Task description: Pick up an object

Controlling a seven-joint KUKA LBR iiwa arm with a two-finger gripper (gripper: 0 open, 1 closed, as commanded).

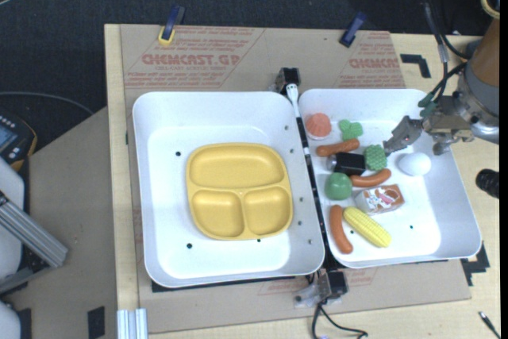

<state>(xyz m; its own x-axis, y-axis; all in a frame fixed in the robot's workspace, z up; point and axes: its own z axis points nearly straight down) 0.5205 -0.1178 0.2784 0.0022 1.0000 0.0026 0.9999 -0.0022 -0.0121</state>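
Note:
The right bin [444,230] holds several toy foods. A white egg [413,163] lies near its right side. My gripper [417,142] hangs over the bin's upper right, just above the egg, open, with nothing between its fingers. The left fingertip [395,141] is close to a green leafy piece [375,156]. Further left are a black block [348,163], an orange sausage [337,147], a green broccoli [350,128] and a red tomato [319,124]. Lower down lie a green pepper [338,186], a second sausage [370,179], a red and white packet [385,198], a yellow corn cob [366,226] and a third sausage [340,229].
The left bin [159,171] holds a yellow divided plate [238,190]. A ridge [305,163] separates the two bins. Cables and the arm's body [484,83] stand at the right edge. Bare bin floor shows at the right bin's lower right.

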